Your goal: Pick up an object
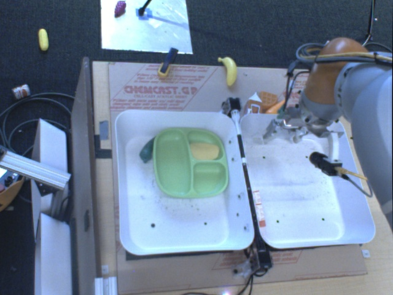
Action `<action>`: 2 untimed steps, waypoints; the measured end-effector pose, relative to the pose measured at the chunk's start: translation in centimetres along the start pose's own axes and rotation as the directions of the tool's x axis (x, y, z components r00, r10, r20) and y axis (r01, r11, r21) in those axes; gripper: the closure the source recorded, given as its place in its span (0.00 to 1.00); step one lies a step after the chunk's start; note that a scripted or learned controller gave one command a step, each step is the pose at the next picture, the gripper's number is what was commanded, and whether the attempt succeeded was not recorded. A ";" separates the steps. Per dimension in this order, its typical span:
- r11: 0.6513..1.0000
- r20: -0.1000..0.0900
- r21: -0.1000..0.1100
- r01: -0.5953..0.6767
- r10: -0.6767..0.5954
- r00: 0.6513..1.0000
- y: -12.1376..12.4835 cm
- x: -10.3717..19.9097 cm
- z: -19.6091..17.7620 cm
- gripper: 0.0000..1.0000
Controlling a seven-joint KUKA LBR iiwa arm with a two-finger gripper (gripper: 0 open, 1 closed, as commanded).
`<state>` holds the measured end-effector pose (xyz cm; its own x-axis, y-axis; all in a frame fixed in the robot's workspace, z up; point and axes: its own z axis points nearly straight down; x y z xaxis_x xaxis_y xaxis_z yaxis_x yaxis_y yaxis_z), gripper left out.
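Now the grey metal two-finger gripper hangs at the right white bin's back edge, fingers' state unclear.

Red print "CHEMCAST G P" on protective paper of the clear sheet under the bins, top edge, reads left to right. More red print on same sheet, bottom edge, too small to read. Red-white label on the divider strip btwn bins, illegible. No other readable txt.
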<state>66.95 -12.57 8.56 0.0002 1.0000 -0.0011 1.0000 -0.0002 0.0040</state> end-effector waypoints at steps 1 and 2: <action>1.000 -0.001 0.003 0.005 -0.005 1.000 -1.9 2.6 0.1 0.00; 1.000 0.002 -0.008 0.001 -0.001 1.000 0.2 -0.4 -8.0 0.00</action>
<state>67.14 -12.98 16.52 -0.0005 1.0000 -0.0034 0.9999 0.0006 0.0119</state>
